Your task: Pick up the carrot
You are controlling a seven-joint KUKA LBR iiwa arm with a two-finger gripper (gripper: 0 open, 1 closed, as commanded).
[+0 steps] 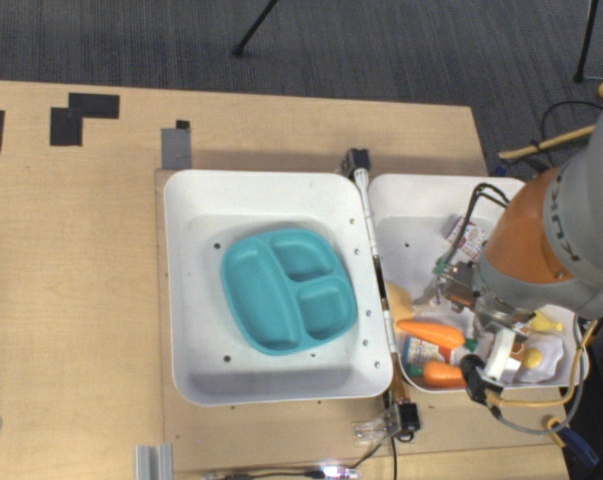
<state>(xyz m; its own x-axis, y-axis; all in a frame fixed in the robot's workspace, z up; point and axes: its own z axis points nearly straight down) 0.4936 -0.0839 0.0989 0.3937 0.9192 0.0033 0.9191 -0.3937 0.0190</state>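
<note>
Carrot (431,332): lying in the lower left of the right bin (413,218), at the frame's lower right, green end pointing right.
Gripper (461,293): hanging just up-frame and right of the carrot; how far it is open cannot be told.
Teal divided plate (281,298): sitting in the left bin (186,268).

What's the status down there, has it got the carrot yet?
Gripper over right bin, close beside carrot. Carrot lying in bin, not seen held. Second orange piece crowding right next to it.
</note>
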